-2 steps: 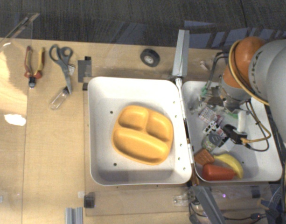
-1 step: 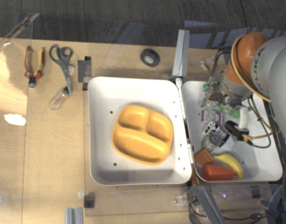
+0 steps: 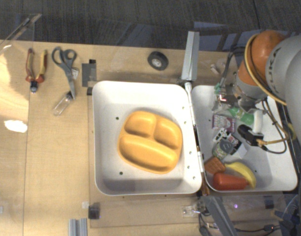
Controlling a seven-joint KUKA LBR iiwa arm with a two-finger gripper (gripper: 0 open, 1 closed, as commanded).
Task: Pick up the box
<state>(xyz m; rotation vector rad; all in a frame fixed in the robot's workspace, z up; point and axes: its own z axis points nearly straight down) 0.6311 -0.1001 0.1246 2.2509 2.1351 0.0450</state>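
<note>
In the camera view the arm (image 3: 283, 58) reaches down into the right bin (image 3: 283, 178), its gripper (image 3: 228, 116) low among the clutter; what it holds, if anything, cannot be told. The box (image 3: 223, 121), a small printed carton, lies just beneath. A good grasp would likely need flat sides squared and the smooth banana (image 3: 242, 171) avoided. The left bin (image 3: 106, 132) holds a glossy yellow moulded lump (image 3: 150, 140).
</note>
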